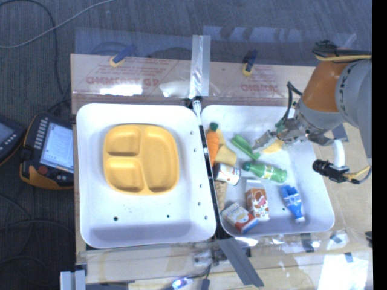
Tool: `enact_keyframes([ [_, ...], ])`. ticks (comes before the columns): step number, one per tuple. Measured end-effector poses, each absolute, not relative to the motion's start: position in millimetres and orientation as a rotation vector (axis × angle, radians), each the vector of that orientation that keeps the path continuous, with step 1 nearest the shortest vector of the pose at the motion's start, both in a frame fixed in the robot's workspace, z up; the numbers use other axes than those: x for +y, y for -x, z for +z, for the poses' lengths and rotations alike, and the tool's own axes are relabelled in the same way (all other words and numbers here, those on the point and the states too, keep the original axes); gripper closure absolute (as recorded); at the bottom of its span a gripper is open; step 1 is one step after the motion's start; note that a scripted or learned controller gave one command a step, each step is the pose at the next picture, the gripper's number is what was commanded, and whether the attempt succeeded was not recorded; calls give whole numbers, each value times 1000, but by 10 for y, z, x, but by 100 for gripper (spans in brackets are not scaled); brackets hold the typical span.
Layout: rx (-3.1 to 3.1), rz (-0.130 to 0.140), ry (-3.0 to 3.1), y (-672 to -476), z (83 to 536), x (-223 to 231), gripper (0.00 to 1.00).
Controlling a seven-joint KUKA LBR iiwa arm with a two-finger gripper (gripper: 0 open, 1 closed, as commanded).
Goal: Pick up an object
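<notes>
The right white bin (314,192) holds several toy groceries: an orange carrot (212,142), a yellow wedge (225,156), a green pickle-like piece (244,145), a green bottle (266,173), a small white and red cup (228,174), a red carton (258,203), a red and white box (238,217) and a blue bottle (292,202). My gripper (268,141) hangs low in the bin's upper middle, right beside a small yellow item (274,148). Whether it touches that item is unclear.
The left white bin (97,222) carries a yellow divided plate (141,158). A teach pendant (48,153) lies on the floor to the left of the bench. The arm's grey and orange wrist (323,92) stands over the right bin's far right corner.
</notes>
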State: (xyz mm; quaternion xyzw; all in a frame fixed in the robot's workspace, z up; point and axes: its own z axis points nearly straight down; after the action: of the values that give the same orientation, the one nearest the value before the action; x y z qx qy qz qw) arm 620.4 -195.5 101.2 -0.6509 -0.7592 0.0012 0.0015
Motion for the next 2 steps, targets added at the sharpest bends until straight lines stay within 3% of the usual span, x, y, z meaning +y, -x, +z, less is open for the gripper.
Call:
enact_keyframes([
  [1, -2458, -9, 1974, -5619, 906, -2051, 0],
  [2, -2460, -13, 1970, -5635, 983, -2044, 100],
])
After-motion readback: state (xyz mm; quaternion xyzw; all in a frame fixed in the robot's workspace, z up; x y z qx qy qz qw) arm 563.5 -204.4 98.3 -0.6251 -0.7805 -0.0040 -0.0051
